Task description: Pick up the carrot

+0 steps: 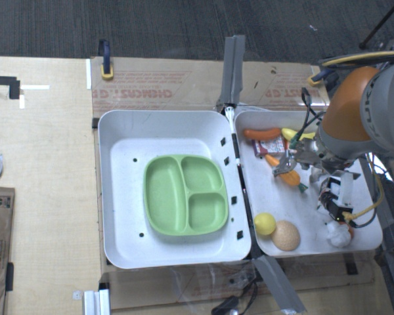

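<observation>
Hiding behind jaws (287, 165): carrot (290, 178)

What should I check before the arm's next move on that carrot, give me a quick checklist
1. Gripper over the right bin: ok.
2. Gripper at the carrot: ok, its tip meets the carrot's upper end.
3. Carrot actually held: cannot tell.
4. Carrot lifted off the bin floor: cannot tell.
5. Nearby items apart from the carrot: not ok, the red packet lies right beside it; the hot dog is just beyond.
6. Lemon and egg out of the way: ok, both at the bin's near end.
</observation>
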`<state>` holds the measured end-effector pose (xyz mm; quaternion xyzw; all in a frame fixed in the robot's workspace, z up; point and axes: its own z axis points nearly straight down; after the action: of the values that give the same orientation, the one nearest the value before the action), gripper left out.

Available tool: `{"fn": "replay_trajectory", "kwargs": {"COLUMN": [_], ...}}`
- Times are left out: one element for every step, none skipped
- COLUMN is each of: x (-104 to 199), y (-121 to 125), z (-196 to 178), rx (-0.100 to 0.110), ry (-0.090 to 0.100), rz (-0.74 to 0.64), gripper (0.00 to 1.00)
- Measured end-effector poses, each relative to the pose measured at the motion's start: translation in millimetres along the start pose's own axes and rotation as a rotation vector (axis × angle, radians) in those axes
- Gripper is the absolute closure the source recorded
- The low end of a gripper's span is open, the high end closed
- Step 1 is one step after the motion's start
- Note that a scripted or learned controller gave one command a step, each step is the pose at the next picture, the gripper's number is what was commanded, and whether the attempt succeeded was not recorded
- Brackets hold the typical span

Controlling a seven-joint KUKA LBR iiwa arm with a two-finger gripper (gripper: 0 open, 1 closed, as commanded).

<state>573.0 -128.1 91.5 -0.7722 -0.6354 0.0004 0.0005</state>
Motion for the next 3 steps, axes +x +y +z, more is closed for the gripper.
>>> {"fn": "replay_trajectory", "kwargs": {"x": [-1,-24,41], "y": [-1,-18,-33], "z": [-8,1,-99], "rx": [0.006,0.003,0.001], "ry": [0.000,0.001,-0.001], "rz": [0.004,0.095,-0.065], "gripper": [1.00,1.00,1.00]}}
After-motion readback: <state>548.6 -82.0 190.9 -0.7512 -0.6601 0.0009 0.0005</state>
